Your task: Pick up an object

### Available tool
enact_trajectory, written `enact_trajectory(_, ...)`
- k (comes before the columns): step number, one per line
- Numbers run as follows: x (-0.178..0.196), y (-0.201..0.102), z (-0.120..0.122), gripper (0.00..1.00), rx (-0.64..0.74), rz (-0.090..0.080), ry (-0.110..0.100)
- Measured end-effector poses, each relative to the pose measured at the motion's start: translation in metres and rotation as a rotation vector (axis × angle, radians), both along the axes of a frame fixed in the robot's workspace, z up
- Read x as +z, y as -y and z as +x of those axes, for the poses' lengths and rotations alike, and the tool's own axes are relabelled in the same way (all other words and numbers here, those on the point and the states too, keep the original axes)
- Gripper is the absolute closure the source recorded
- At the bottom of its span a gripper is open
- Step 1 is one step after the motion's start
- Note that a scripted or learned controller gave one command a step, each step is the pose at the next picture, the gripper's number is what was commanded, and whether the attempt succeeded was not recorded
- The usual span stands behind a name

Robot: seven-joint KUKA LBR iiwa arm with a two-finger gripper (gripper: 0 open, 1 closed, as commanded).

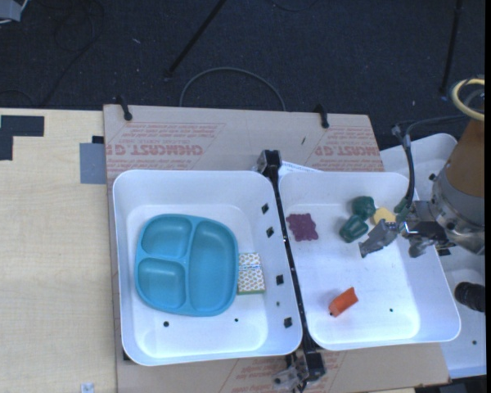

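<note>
The tool [397,240] hangs over the right-hand part of the right bin [430,322], reaching in from that bin's right rim. Its two fingers stand apart, one at the left [376,241] and one at the right [417,246], with nothing between them, so it is released.

Just left of the tool, almost touching the left finger, lie two dark green pieces [356,219], one above the other, with a small yellow piece [384,215] beside them, close under the tool's upper edge. Further left, near the divide between the bins, sits a flat purple piece [302,227]. Below and left of the tool, well apart from it, an orange block [343,301] lies alone; its long axis runs at a slant, its upper end toward the tool. White floor surrounds it on every side, and the whole lower half of this bin is open room.

Beyond the divide, the left bin [147,342] holds a blue divided plate [186,262] with a small patterned packet [250,273] touching its right edge. Both bins sit on a cardboard sheet [188,142] on the worktop [41,260].
</note>
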State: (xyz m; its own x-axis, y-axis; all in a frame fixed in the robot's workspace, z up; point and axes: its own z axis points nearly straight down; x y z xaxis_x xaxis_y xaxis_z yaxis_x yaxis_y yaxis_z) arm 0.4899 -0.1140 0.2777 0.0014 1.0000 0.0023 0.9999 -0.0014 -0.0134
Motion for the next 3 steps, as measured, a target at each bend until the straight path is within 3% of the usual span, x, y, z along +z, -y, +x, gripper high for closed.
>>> enact_trajectory(1,0.005,0.000,0.002,0.00,0.002,-0.001,0.010)
enact_trajectory(3,-0.115,0.002,-0.005,0.00,0.001,0.000,0.004)
